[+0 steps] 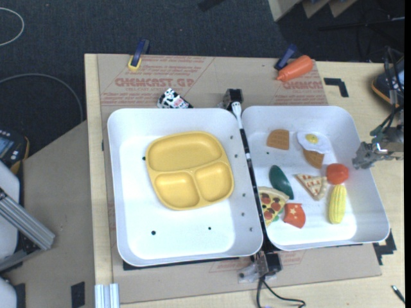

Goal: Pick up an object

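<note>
At the right bin's (359, 130) outer rim, the robot's hand (367, 154) hovers, its grip too blurred to tell, just right of a toy tomato (337, 172) lying among play food.

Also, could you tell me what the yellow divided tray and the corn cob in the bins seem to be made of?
The yellow tray looks like moulded plastic with a smooth, semi-matte finish: uniform colour, rounded compartment walls, soft highlights. The corn cob appears to be toy plastic or rubber, going by its even yellow and simplified shape, though its surface is too small to judge closely. Both sit in shallow white bins that also look like plastic.
</note>
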{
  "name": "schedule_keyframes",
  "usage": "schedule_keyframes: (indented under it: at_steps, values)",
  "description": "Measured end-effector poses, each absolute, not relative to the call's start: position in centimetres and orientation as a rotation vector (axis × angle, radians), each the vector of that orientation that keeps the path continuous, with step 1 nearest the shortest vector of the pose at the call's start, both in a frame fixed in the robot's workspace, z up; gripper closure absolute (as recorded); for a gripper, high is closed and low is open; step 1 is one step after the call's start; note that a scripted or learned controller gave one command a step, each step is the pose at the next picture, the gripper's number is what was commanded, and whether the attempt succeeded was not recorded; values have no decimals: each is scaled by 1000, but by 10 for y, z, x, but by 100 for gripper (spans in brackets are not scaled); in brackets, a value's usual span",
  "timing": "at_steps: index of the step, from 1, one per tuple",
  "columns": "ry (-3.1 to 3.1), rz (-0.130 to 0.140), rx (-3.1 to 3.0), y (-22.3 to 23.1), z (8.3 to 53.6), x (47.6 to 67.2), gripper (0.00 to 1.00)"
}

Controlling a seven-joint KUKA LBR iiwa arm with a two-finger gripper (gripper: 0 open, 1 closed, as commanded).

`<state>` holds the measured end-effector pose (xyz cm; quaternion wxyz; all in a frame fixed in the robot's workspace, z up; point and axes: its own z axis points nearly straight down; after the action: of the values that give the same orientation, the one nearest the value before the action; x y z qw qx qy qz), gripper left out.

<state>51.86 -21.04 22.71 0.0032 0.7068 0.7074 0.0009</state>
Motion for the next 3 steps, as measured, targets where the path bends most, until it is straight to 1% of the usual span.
schedule_keyframes:
  at_steps: [1, 2, 3]
  values:
    - [2227, 5, 2211, -151, 234, 534, 100]
    - [2227, 5, 2212, -102, 238, 545, 100]
    - [2225, 4, 2213, -59, 238, 568, 100]
